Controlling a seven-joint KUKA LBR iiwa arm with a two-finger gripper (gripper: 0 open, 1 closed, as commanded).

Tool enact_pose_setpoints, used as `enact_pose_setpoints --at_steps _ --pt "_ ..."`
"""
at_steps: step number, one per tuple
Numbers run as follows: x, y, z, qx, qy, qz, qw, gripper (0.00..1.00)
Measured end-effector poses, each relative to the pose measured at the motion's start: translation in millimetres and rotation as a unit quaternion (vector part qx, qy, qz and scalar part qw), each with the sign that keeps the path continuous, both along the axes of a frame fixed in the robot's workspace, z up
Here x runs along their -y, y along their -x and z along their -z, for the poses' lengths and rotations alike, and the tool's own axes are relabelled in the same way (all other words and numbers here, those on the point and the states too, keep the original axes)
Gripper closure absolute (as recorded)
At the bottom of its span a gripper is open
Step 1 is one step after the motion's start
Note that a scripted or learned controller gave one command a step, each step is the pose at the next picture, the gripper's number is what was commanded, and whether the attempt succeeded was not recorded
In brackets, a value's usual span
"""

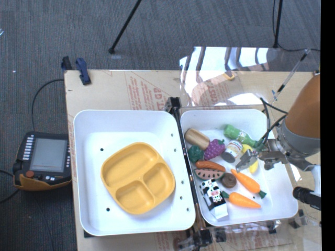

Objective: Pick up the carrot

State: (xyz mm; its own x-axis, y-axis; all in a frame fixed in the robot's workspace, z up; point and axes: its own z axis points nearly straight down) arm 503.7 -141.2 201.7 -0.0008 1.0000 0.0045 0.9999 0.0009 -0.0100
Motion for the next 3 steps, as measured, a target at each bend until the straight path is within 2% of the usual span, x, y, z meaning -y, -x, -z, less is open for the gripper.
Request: enact_pose_setpoints --at_steps 1,2,3 --pt "28.9 -3.8 102.7 0.002 0.0005 0.034 0.9994 0.0" --pt "31.1 -1.0 95.8 -0.002 -0.0024 0.042 0.9991 1.0" --pt "11.5 -18.6 51.7 0.003 0.0008 0.058 0.9983 1.0"
